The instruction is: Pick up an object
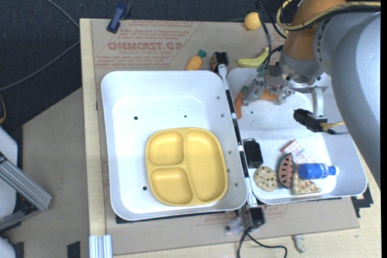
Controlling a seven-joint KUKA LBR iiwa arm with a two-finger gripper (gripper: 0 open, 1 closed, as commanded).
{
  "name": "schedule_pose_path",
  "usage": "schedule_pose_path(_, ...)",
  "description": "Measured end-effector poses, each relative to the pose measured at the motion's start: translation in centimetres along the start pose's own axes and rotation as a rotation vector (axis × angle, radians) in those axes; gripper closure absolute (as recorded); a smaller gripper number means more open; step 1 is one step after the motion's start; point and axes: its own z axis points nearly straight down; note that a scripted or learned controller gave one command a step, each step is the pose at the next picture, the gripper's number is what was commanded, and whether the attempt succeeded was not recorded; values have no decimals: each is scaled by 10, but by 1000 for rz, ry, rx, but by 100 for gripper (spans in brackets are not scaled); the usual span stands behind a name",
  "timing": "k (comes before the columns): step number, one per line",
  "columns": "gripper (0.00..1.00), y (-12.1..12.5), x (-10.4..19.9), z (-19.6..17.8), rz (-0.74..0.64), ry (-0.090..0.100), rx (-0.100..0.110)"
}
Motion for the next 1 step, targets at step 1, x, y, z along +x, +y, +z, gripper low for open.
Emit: schedule_pose_path(1, 0, -59, -89, -19, 2, 6, -30)
